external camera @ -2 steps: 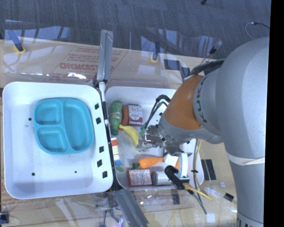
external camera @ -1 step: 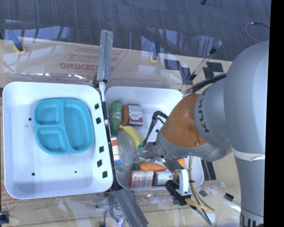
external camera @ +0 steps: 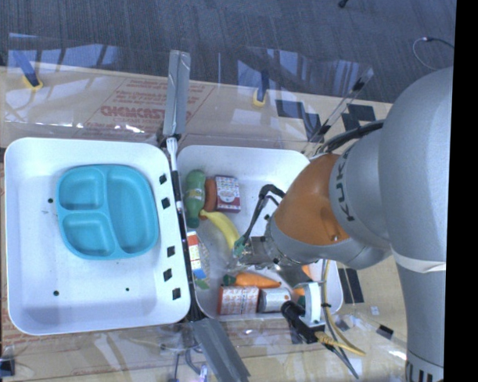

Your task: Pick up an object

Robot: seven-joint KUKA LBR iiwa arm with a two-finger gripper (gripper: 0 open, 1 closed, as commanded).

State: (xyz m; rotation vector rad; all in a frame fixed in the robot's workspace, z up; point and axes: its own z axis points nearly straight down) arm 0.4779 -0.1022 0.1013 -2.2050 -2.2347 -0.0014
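The right bin (external camera: 248,157) holds several small items. A green bottle-like item (external camera: 193,194) lies by its left wall, with a red-brown packet (external camera: 227,194) beside it. Below them a yellow banana (external camera: 222,226) lies at a slant. An orange carrot (external camera: 255,281) and a red-labelled can (external camera: 237,300) lie near the front wall. My gripper (external camera: 246,255) hangs low over the middle of this bin, just right of the banana's lower end and above the carrot. The orange band and grey wrist hide the bin's right half.
The left bin (external camera: 18,241) holds a blue divided plate (external camera: 107,211). A small colourful box (external camera: 193,254) stands against the right bin's left wall. A metal divider bar (external camera: 176,98) runs between the bins at the back.
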